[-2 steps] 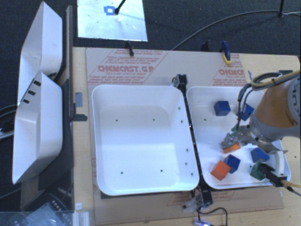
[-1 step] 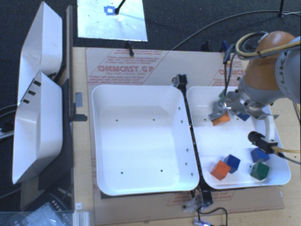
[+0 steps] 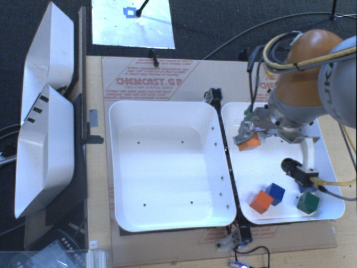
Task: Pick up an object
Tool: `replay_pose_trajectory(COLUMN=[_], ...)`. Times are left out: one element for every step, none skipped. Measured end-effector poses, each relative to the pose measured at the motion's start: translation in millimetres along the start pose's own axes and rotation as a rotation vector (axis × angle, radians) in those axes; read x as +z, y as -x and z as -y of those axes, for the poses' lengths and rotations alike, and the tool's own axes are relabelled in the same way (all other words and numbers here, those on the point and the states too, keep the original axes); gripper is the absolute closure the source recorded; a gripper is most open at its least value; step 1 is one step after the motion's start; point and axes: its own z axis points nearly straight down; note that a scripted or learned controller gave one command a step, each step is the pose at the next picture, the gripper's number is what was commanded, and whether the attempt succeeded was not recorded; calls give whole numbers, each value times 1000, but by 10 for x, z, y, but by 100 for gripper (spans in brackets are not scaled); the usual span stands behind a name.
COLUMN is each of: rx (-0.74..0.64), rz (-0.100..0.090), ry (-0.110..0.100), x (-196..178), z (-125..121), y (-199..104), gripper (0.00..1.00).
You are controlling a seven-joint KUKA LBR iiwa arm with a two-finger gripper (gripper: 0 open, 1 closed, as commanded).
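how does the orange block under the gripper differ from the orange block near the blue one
The upper orange block sits alone near the right bin's top left, partly covered by the gripper. The lower orange block lies fully exposed at the bin's front, touching the blue block. Both are orange and in the right bin.

light: bright, even overhead | glare: white bins (image 3: 167, 121) washed out | shadows: soft | focus: slightly soft
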Motion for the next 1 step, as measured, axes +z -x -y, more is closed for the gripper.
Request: replay_pose_trajectory(rx=[-2], rz=[0], ry=[-6], x=[325], z=[19], y=[-857], gripper=[100])
